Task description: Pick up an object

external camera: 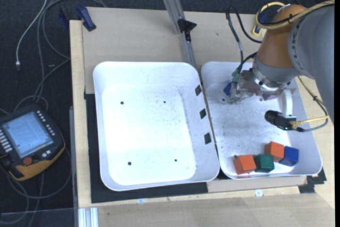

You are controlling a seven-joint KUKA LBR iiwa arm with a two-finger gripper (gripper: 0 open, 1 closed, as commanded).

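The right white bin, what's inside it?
The shallow right white bin holds two orange blocks, a green block and a blue block. The arm covers its far end.

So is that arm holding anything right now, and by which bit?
Cannot be told. The gripper is low in the right bin with something small and blue beside it; the four blocks lie apart, untouched.
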